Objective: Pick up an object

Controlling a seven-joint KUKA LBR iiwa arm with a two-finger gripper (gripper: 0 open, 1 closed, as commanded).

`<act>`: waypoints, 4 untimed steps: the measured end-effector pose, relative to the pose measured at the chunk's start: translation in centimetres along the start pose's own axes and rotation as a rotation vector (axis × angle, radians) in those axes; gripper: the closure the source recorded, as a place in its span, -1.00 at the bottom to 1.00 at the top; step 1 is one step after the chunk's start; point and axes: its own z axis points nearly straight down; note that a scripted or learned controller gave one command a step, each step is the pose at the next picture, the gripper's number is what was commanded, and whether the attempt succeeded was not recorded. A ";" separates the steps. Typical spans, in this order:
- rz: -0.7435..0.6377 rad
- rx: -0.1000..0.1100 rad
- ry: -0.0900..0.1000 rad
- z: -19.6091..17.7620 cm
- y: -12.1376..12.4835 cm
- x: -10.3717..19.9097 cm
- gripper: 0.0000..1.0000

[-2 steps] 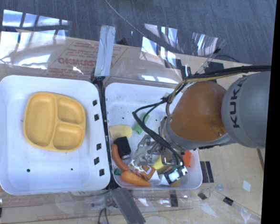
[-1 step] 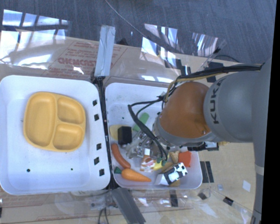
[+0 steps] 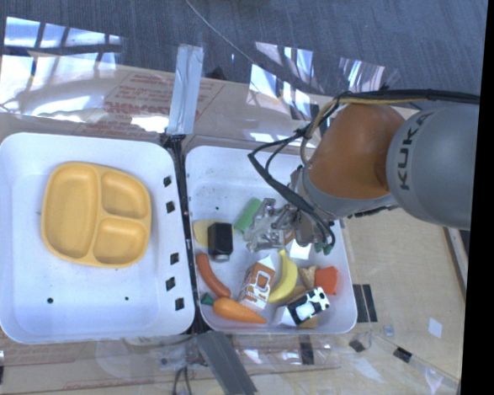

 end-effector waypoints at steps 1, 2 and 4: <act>0.066 0.004 -0.002 4.8 4.0 0.6 1.00; 0.051 0.003 -0.011 -10.8 1.8 -0.6 1.00; 0.024 0.000 0.004 5.1 4.0 2.6 1.00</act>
